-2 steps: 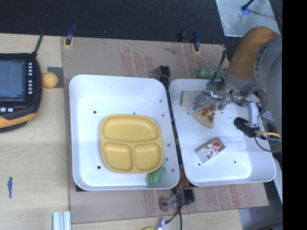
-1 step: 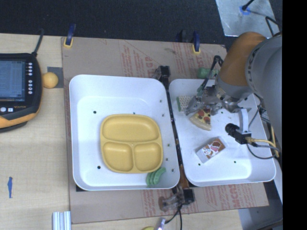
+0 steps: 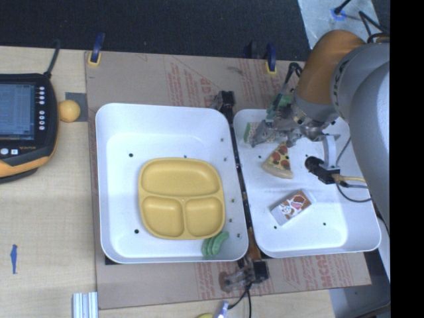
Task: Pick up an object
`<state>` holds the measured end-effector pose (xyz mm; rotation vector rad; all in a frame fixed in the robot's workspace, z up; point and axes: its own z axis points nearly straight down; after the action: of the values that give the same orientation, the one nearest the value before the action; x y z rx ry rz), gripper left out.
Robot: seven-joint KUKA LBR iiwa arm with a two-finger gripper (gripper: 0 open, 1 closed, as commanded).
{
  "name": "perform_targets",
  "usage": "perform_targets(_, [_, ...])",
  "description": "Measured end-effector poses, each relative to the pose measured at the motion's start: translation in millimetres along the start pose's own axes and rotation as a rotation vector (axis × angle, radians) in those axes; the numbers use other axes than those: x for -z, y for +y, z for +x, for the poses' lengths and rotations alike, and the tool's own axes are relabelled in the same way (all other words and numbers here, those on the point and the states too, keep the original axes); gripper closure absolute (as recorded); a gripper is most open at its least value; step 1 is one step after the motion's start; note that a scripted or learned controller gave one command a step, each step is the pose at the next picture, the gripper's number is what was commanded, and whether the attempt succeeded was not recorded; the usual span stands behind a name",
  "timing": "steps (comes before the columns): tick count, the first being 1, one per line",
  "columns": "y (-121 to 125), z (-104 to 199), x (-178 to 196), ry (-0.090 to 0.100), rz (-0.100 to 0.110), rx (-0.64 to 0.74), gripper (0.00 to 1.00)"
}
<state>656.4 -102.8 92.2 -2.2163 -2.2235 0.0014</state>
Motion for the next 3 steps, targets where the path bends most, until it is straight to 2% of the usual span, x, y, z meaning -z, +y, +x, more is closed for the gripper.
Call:
perform_targets(1, [-44,-26,-1,-0.002,0.002,0.0,0.0])
perform_targets(2, [-16,-19,0,0.0,0.0,0.0,0.0])
perform_targets(3, [-47,-8,-1,-0.001,0.002,0.0,0.0])
